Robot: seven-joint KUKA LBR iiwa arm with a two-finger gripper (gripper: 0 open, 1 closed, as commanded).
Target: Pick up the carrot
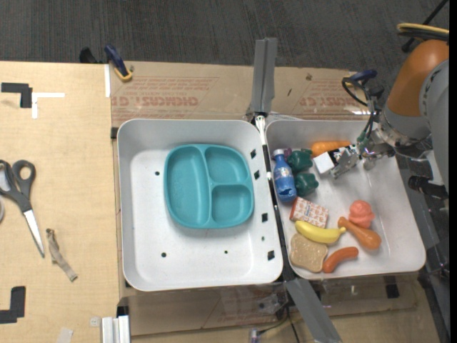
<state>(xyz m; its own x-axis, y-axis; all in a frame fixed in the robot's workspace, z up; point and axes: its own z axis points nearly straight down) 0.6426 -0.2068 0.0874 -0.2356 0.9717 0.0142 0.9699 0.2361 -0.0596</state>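
Camera view puts your claw (348, 161) at the right white bin's (400, 259) far end; I cannot tell its state. Your tapered orange carrot (361, 234) lies well nearer the camera, beside the pink lump (361, 211). Approach along its length.

From my seat, the carrot (360, 234) lies crowded: pink toy (361, 211) touching above, sausage (340, 258) and banana (319, 231) just beside. Bare floor of the right bin (389, 191) stays open between it and the tool (348, 164).
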